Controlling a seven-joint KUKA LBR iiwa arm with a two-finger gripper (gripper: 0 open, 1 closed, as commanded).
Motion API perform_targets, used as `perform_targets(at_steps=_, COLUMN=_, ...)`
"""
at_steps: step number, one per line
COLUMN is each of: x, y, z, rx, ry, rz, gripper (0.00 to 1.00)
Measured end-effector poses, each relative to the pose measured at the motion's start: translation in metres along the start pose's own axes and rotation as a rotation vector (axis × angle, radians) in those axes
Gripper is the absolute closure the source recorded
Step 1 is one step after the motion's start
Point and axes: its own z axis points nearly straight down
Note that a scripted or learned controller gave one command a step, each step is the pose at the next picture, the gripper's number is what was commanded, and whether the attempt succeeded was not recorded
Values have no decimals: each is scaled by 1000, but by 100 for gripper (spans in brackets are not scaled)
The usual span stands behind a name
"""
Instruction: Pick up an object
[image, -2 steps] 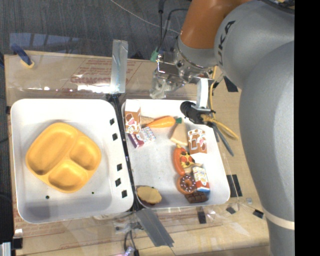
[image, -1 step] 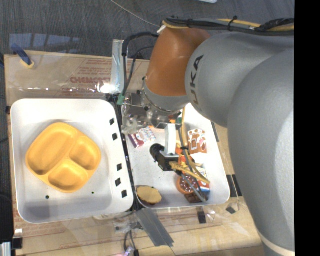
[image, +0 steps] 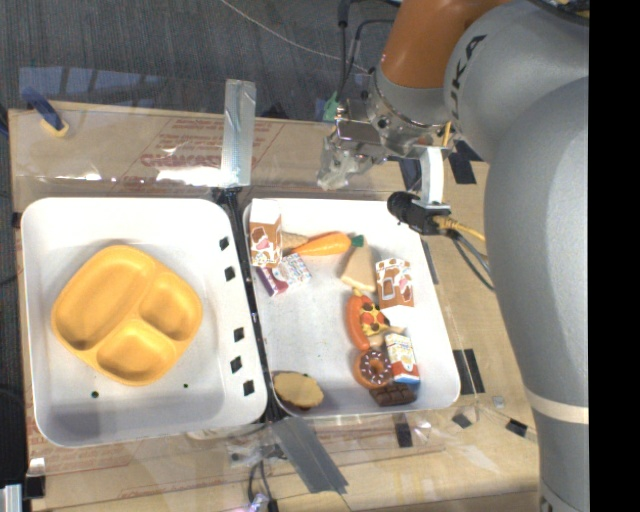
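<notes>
The pincer (image: 340, 170) hovers above the right bin's (image: 330, 340) far edge, beyond the carrot (image: 325, 243).

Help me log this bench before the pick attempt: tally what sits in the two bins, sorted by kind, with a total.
Yellow divided plate, left bin: 1
Carrot, right bin: 1
Small cartons and packets: 4
Sandwich wedge: 1
Pizza slice: 1
Doughnut: 1
Round cookie: 1
Dark brown bar: 1
Total: 11

two white bins (image: 40, 300), one yellow tray (image: 127, 313), one carrot (image: 325, 243)
</notes>
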Motion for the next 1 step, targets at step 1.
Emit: perform_targets(at_steps=1, x=34, y=-45, z=69, rx=7, ry=3, rz=11, gripper=100)
